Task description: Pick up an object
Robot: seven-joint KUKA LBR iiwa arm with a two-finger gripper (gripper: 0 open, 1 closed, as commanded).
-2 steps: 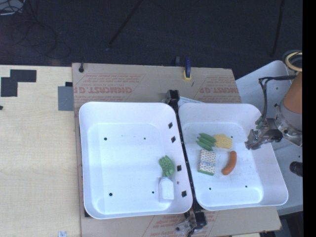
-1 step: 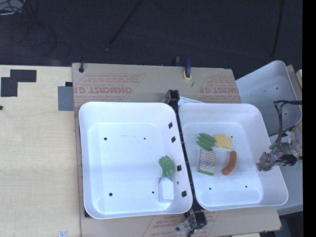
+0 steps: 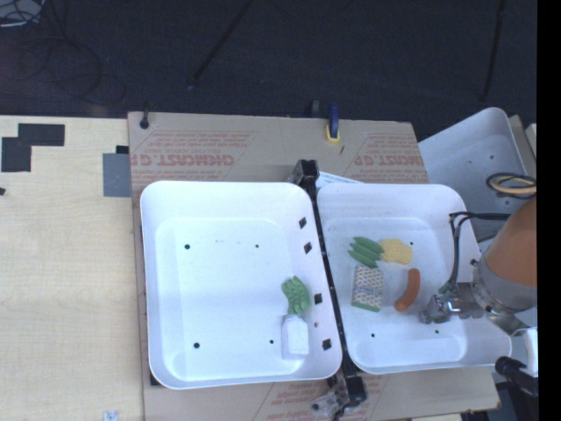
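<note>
The right bin [image 3: 438, 202] holds a green pod-shaped vegetable [image 3: 366, 250], a yellow corn piece [image 3: 396, 251], a pale checkered block [image 3: 368, 288] and an orange-red sausage [image 3: 407, 289]. In the left bin [image 3: 175, 235], near its right wall, lie a green leafy piece [image 3: 296, 295] and a white block [image 3: 295, 334]. My gripper [image 3: 436, 310] hangs low over the right bin's right side, just right of the sausage's lower end and apart from it. I see nothing held in it.
The grey arm [image 3: 508, 270] comes in over the right bin's right rim. A black divider clip strip [image 3: 317, 270] runs between the bins. Cardboard [image 3: 219, 147] lies under both bins, and a white plate [image 3: 478, 152] stands at the back right.
</note>
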